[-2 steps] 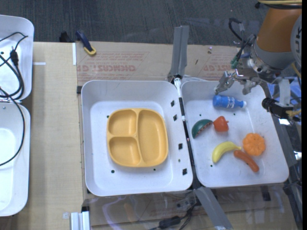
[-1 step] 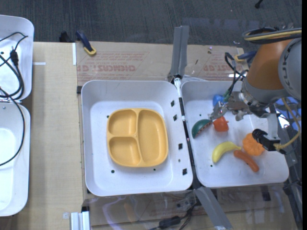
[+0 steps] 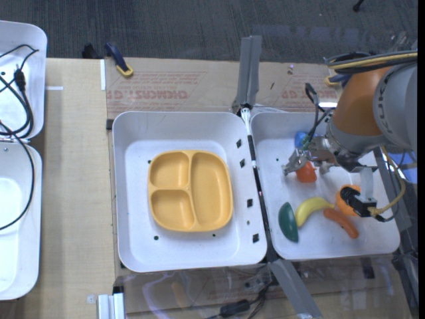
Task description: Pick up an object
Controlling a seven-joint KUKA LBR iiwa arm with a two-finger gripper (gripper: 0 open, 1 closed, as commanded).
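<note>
Camera view is showing the claw (image 3: 307,163) hanging directly over a small orange object (image 3: 305,173) in the right bin (image 3: 332,244), its prongs spreading apart around it.

- Bright, even light from overhead; colours read clean and saturated.
- The white bins (image 3: 189,128) sit near overexposure, their rims almost blown out.
- Shadows are soft and short, falling just beneath the yellow plate (image 3: 190,191).
- Focus is fairly sharp at centre, with mild softness and compression grain toward the edges.
</note>
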